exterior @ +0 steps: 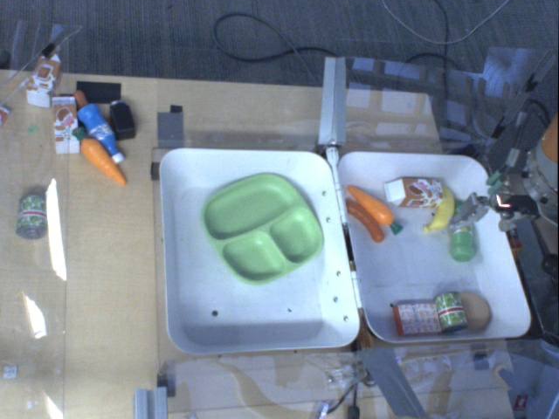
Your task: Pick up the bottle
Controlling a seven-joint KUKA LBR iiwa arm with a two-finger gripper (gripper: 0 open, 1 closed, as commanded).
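Right bin (515, 295): green bottle (462, 243) near 3 o'clock wall, upright or slightly tilted, just below banana (441, 213). Gripper (476, 208) at bin's 2 o'clock, directly above bottle cap, close to it; contact unclear. Finger state: cannot tell. Carton (415, 191) at 12 o'clock, two carrots (370, 211) at 10 o'clock, can (451, 311) and potato (476, 312) at 6 o'clock. Left bin (175, 260): green tray (262, 226) at centre.

A green divided plate (262, 227) is lying in the left bin (188, 312). Two carrots (370, 209), a banana (442, 212) and a can (450, 312) are sitting in the right bin (502, 317).
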